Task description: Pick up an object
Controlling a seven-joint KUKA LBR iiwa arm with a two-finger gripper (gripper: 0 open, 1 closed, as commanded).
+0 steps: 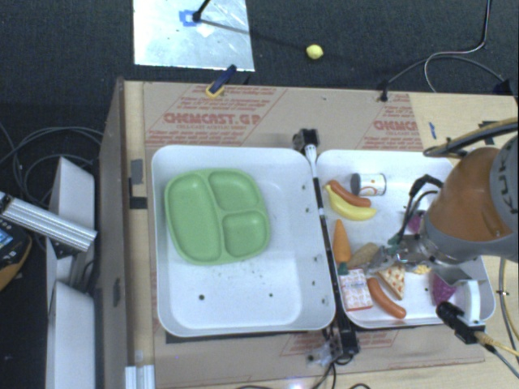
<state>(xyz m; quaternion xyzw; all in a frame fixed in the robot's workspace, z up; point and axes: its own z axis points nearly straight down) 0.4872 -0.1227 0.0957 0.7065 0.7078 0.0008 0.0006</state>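
Observation:
My gripper (391, 254) hangs low over the middle of the right bin (405, 168), at the end of the grey arm with the orange band (474, 191). Its tip is right beside a brownish-grey object (363, 255). A pizza slice (394, 280) and a red sausage (386, 297) lie just below it. An orange carrot (341, 240) lies left of it by the bin's wall. Farther back lie a yellow banana (352, 207) with a red hot dog (344, 191) on it, and a small white can (372, 185). A snack packet (355, 291) is at the front left corner.
The left bin (243, 298) holds a green divided plate (217, 215). A purple item (443, 287) is partly hidden under the arm at the right bin's front right. Cables and a metal plate (193, 21) lie beyond the bench.

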